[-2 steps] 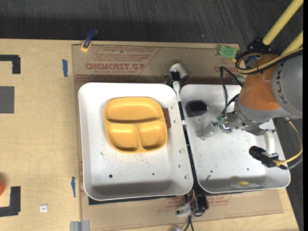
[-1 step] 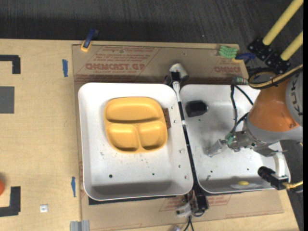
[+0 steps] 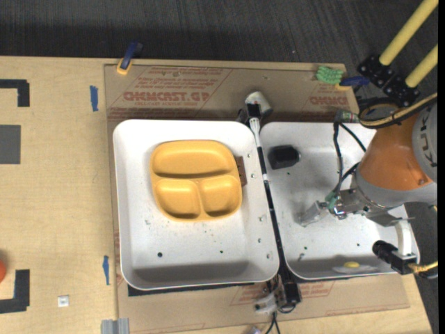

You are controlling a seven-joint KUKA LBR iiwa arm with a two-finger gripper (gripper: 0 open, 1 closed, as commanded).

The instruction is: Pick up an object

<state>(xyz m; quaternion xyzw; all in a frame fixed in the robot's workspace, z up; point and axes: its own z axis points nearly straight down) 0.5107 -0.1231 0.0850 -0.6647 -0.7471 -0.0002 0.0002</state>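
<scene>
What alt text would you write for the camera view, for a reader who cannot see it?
A grey and orange arm reaches from the right into the right bin, near a small black object. The left bin holds a yellow divided tray.

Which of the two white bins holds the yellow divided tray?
The left bin holds the yellow divided tray. The right bin holds a small black object near its far edge, and the gripper reaches into it.

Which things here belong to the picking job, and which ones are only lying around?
For the job: gripper, black object, small yellow object, yellow divided tray, two white bins.

Lying about: blue clamp, green clamp, yellow poles.
</scene>
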